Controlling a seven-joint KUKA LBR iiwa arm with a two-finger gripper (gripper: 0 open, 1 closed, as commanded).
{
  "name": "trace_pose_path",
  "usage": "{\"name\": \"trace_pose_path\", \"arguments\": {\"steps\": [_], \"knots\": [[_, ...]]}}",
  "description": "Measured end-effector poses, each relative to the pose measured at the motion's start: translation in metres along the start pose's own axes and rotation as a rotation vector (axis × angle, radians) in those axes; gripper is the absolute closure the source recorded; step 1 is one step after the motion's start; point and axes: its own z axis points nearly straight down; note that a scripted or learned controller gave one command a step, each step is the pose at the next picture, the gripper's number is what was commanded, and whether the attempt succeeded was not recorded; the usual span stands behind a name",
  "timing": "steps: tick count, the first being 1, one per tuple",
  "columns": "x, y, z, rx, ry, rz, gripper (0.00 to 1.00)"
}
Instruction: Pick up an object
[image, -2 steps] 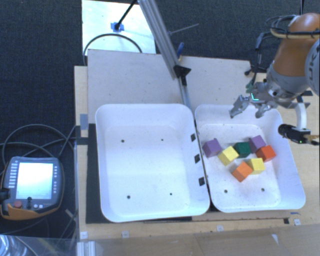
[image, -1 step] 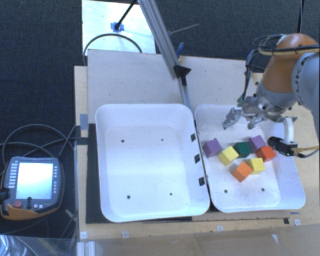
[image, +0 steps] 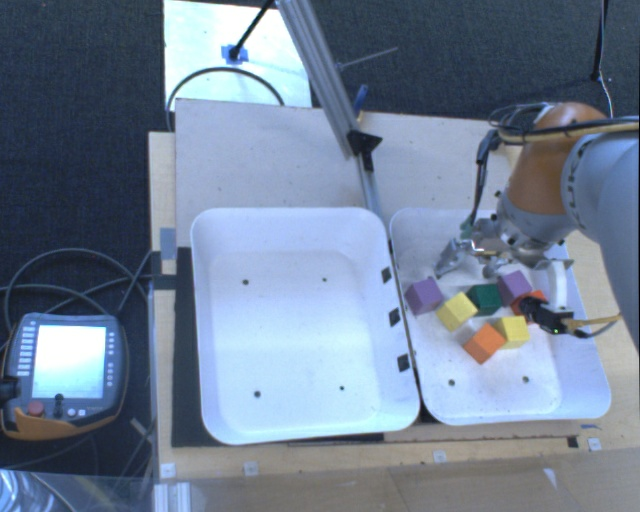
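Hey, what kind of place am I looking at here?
Likely a robotics lab test bench: a robot arm over two white bins, small coloured blocks for picking, and a teach pendant alongside.

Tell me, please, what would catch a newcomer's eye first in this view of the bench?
Probably the bright cluster of small blocks in the right bin: a purple block, yellow block, green block and orange block huddled together. Next, the grey arm with its orange band reaching in from the right, its pincer just above them.
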Motion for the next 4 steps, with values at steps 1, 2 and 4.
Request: {"name": "trace_pose_path", "arguments": {"steps": [1,2,4], "knots": [[0.000,0.001,0.018,-0.005,-0.001,-0.001,0.00],[0.000,0.002,0.005,-0.010,-0.001,-0.003,1.00],[0.009,0.011,-0.101,-0.011,-0.001,-0.004,1.00]]}}
